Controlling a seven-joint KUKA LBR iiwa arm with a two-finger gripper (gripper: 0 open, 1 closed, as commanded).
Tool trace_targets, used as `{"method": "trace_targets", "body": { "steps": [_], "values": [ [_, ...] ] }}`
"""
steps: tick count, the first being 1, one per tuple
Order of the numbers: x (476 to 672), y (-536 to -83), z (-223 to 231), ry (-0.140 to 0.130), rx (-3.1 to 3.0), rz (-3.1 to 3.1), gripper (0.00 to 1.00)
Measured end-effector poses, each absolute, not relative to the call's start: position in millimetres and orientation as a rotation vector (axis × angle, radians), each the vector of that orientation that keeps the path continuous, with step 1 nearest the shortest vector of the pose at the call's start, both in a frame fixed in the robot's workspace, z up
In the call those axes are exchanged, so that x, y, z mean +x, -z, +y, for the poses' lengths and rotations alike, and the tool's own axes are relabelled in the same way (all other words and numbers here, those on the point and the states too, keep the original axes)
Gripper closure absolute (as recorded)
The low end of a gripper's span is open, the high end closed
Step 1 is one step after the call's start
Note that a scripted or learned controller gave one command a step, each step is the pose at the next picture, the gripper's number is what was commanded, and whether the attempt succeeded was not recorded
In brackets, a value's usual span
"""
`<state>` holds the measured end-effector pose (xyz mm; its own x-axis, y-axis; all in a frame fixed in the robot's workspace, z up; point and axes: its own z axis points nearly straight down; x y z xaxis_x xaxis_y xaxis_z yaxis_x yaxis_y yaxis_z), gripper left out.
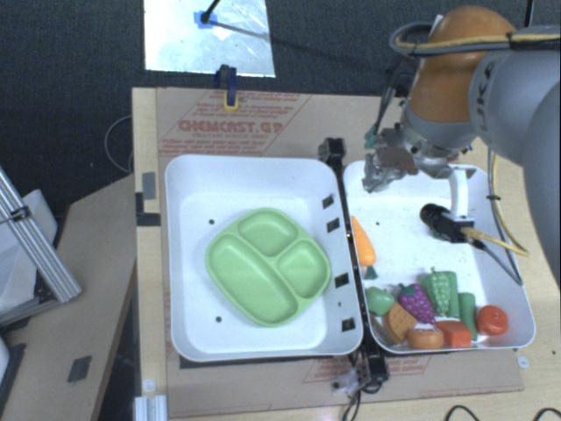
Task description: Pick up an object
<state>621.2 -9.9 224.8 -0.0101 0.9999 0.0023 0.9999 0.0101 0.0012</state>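
Camera view — fingers point(379, 179) above toy-filled right bin point(399, 204).

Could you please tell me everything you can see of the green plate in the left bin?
The green plate is pale green, smooth, plastic-looking and rounded. Raised ridges split it into three compartments: one long one along its lower left and two smaller ones at the top and right. All three look bare. It lies flat, right side up, turned at an angle, on the floor of the left bin, roughly central and a little toward the right wall. Nothing else touches it.
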Motion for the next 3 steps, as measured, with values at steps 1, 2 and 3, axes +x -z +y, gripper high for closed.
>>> {"method": "trace_targets", "body": {
  "steps": [1, 2, 3],
  "values": [
    [613.3, -229, 19, 0.003, -2.212, -2.23, 1.0],
    [612.4, -219, 17, 0.0, -2.22, -2.224, 1.0],
    [600.9, -226, 14, 0.001, -2.221, -2.222, 1.0]
  ]
}}
